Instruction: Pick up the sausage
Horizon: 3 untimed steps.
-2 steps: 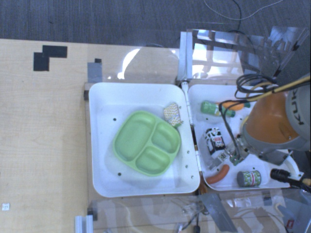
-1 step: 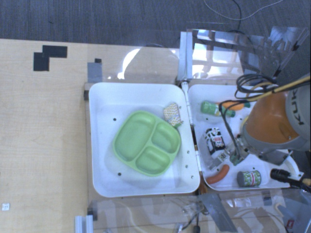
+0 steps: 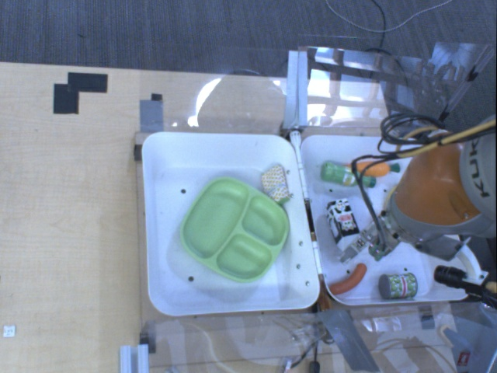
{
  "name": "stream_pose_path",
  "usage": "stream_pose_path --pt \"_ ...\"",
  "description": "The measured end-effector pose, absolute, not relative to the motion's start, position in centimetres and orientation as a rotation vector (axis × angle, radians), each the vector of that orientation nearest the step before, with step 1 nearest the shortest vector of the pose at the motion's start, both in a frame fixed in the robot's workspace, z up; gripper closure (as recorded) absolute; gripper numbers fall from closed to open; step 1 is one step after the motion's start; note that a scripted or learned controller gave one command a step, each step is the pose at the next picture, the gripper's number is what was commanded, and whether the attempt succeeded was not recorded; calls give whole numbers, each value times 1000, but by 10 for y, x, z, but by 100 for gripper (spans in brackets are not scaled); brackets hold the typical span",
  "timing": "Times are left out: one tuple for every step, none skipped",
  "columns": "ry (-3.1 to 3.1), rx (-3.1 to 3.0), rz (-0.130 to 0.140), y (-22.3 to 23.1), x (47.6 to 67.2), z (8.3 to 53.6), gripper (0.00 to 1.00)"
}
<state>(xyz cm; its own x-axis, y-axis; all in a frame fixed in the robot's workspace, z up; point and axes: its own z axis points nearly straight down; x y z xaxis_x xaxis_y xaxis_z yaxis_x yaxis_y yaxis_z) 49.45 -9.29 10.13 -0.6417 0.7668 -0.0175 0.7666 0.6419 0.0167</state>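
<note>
Bins are sitting side by side: the left bin [image 3: 155, 208] is carrying a green plate [image 3: 235, 229], while my gripper [image 3: 371, 249] is hovering in the right bin [image 3: 311, 208], fingers spread and grasping nothing, just above the sausage [image 3: 347, 279] lying near the front wall beside a can [image 3: 398, 286].

green tray [image 3: 233, 231] in left bin [image 3: 163, 286] — bottle [image 3: 338, 174], carton [image 3: 342, 219], can [image 3: 398, 286] in right

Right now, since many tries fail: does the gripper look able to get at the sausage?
Probably yes. The gripper hovers just above the sausage, which lies free near the right bin's front wall; milk carton and can sit apart.
</note>
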Motion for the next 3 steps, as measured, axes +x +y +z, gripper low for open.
stream_pose_path --pt "2826 1320 12 -93 495 101 0" --pt "2862 1258 6 -90 492 90 0" --pt "2941 1087 2 -107 510 114 0"
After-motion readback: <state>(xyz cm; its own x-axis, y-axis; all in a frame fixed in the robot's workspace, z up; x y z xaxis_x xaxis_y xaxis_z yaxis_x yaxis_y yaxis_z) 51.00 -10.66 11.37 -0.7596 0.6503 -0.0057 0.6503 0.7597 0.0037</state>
